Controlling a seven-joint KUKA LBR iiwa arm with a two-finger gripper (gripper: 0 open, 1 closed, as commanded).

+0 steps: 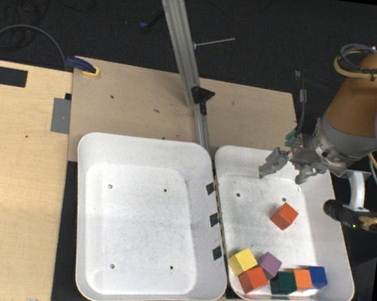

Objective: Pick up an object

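The gripper (289, 168) hangs over the far end of the right bin (242, 168), fingers spread wide with nothing between them. Both white bins sit on a pale wooden bench (132, 104), dark floor beyond. Below the gripper lies one lone red-orange block (284, 215); six more blocks (277, 273) cluster at that bin's near edge. The arm (360, 101) comes in from the right, wrist angled downward.
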